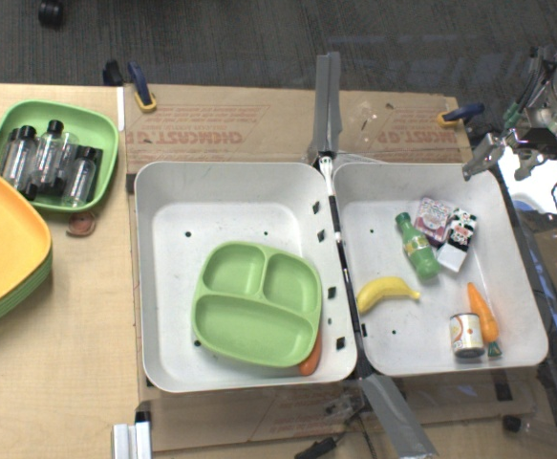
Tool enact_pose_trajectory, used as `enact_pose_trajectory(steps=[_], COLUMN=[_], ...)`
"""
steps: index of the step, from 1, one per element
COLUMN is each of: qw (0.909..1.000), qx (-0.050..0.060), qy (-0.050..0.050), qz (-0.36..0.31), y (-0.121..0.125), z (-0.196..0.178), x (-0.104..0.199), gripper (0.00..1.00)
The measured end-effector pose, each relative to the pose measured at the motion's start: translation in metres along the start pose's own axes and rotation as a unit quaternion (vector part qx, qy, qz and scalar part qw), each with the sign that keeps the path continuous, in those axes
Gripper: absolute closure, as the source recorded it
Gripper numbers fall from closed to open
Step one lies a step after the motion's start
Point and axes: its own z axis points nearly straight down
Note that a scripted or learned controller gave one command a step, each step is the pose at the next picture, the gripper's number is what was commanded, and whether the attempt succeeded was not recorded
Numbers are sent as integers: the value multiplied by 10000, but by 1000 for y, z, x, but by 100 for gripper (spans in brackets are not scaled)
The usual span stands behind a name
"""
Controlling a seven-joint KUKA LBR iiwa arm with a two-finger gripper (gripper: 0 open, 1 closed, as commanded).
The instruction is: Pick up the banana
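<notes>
The yellow banana [385, 293] lies on the floor of the right bin [393, 352], close to its left wall, with its curve bowing upward in the view. My gripper [501, 161] hangs over the right bin's far right corner, well away from the banana. Its two fingers are spread apart with nothing between them, so it is open.
In the right bin are a green bottle [418, 249], a pink packet [433, 216], a black-and-white carton [458, 235], a can [466, 336] and a carrot [483, 316]. The left bin [163, 208] holds a green divided plate [259, 304]. Yellow plates [1, 256] and a tray of bottles [53, 156] stand at far left.
</notes>
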Motion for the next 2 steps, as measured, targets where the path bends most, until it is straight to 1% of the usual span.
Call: enact_pose_trajectory(steps=[1,2], qw=[9922,9777], qx=[-5,15], qy=[-1,53], qz=[-1247,-2098], y=[20,27], z=[95,152], x=[-4,-11], gripper=[0,0])
